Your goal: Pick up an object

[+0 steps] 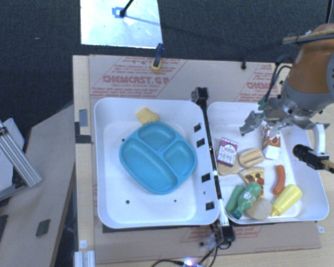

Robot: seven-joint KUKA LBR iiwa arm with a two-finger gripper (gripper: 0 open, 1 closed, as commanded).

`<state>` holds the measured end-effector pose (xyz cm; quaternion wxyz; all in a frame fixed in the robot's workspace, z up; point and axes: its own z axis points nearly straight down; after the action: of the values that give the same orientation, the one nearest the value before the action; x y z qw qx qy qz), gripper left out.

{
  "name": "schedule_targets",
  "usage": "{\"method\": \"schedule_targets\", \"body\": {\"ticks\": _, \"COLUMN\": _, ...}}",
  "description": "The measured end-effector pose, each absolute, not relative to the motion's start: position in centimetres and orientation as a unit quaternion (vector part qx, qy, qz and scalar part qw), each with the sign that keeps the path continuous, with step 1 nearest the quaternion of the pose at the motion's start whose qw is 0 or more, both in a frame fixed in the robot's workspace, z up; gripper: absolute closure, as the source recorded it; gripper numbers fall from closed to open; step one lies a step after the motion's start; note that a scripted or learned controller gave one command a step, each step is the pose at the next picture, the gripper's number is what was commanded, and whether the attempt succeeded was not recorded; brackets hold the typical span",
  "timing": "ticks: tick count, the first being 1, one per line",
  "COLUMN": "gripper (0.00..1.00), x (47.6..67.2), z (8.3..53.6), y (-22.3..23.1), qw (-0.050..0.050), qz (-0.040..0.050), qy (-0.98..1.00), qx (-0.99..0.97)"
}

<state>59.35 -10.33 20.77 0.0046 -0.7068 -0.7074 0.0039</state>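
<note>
The arm [317, 65] is cut off by the right picture edge, its upper links out of frame. The gripper [265, 122] overlaps a small carton [271, 143] in the right bin [323, 204]; the carton's far end is covered, and contact cannot be determined. Print on the maroon box [227, 151] is too small to read. The bench [22, 204] runs off the near-left edge.

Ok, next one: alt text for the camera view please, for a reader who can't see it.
A grey-and-orange robot arm's gripper hangs over the right bin, above toy foods including a hot dog, green bottle and mustard bottle. The left bin holds a blue divided plate and a small yellow piece.
</note>
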Motion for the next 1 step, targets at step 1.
{"method": "schedule_targets", "body": {"ticks": 1, "gripper": 0.0, "x": 59.59, "z": 21.56, "y": -10.3, "qw": -0.001, "qz": -0.0005, "qy": -0.708, "qx": -0.706}}
